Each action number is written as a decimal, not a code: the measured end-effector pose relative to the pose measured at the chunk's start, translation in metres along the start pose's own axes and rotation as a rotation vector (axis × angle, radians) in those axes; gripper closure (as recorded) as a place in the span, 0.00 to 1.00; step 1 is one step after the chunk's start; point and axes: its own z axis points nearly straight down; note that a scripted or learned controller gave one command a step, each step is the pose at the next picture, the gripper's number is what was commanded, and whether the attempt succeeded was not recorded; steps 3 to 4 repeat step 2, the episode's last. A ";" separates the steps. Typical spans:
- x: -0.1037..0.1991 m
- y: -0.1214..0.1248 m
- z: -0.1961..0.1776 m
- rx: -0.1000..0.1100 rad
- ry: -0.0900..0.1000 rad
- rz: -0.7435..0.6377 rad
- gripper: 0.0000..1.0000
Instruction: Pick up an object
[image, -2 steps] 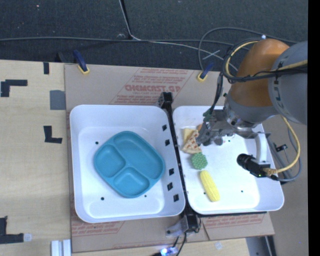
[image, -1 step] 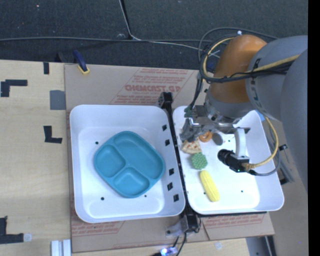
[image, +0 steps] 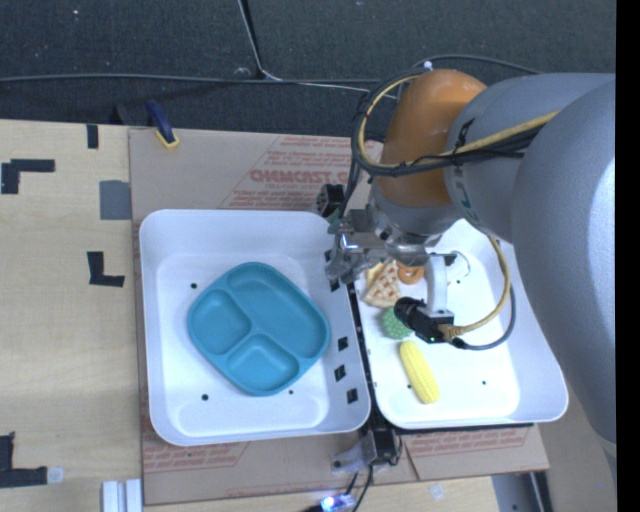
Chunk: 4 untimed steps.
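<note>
2 white bins side by side on a cardboard sheet (image: 290, 165) laid over the bench. Left bin (image: 165, 250) holds a blue 3-compartment tray (image: 258, 326), lying flat near the middle, tilted a bit relative to the bin walls.

Right bin (image: 500, 385) has the arm (image: 540, 150) over its top part, orange band above the wrist. Gripper (image: 395, 262) is down over the bin's upper left area, near the wall shared with the left bin. Fingers hidden under the wrist hardware, cannot tell if spread or pressed together, nothing visibly pinched.

Toy food in right bin: waffle (image: 380, 285) just below the gripper, partly covered by it; a small orange piece (image: 409, 271) beside the waffle, mostly hidden; a green item (image: 396, 323) just below the waffle, touching a black cable connector (image: 425, 322); corn (image: 419, 371) lower down, lying flat on the bin floor, slanted, apart from the gripper.

Black cables run over the dark surface at top.
</note>
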 end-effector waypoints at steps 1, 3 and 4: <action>0.045 0.017 -0.011 -0.002 0.002 -0.001 1.00; 0.042 0.016 -0.011 0.000 0.000 0.002 0.00; 0.042 0.016 -0.011 0.000 0.000 0.002 0.00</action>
